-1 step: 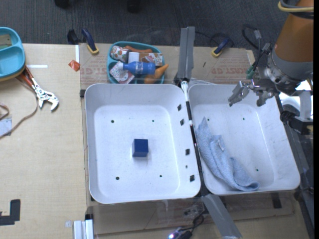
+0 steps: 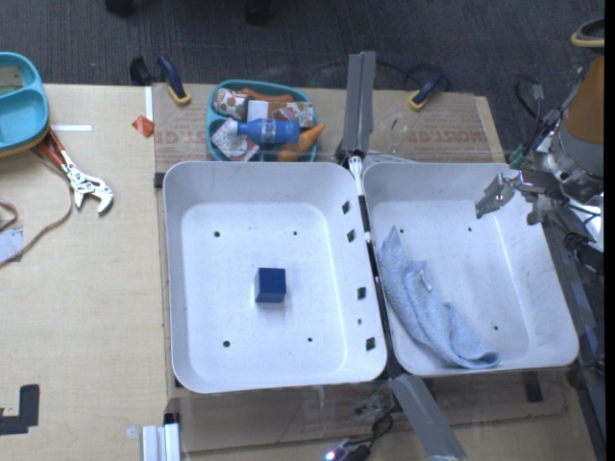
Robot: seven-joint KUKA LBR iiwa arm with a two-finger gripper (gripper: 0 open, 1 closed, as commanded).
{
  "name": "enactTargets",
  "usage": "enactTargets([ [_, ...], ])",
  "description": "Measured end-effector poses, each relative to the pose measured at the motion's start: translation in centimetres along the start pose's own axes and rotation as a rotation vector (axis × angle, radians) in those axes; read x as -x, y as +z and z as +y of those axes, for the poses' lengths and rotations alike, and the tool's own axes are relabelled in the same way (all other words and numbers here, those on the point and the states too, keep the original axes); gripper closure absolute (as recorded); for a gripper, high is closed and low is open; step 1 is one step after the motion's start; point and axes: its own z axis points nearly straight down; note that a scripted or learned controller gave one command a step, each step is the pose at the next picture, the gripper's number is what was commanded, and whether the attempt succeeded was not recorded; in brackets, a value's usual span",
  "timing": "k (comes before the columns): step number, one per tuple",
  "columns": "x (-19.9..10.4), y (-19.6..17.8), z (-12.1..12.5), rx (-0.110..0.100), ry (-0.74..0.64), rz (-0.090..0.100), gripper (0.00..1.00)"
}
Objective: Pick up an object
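Judging risk, near to far:
Near rims: the front walls of both bins were curved and raised; a low sweep could have caught on them.
Blue cloth (image 2: 423, 301): it lay crumpled along the left side of the right bin (image 2: 538, 353), against the divider; a pinch there might have lifted only a fold and slipped.
Blue block (image 2: 271, 284): it sat alone near the middle of the left bin (image 2: 192, 353), with open floor all round.
Pincer (image 2: 502, 198): it was seen at the right bin's far right; whether spread or closed could not be told, and nothing was seen held.
Far surface (image 2: 86, 286): a tub of clutter (image 2: 261, 123) stood just behind the left bin.
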Motion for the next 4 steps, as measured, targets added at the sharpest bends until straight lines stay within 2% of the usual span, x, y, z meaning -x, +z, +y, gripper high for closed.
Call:
enactTargets([
  [1,-1.9,4.8,-5.0,-0.002,0.28,0.001,0.0],
  [2,2.9,-1.0,-7.3,0.003,0.026,0.0,0.0],
  [3,0.8,1.6,-7.9,-0.001,0.489,0.001,0.0],
  [4,2.6,-0.5,-7.9,0.0,0.668,0.0,0.0],
])
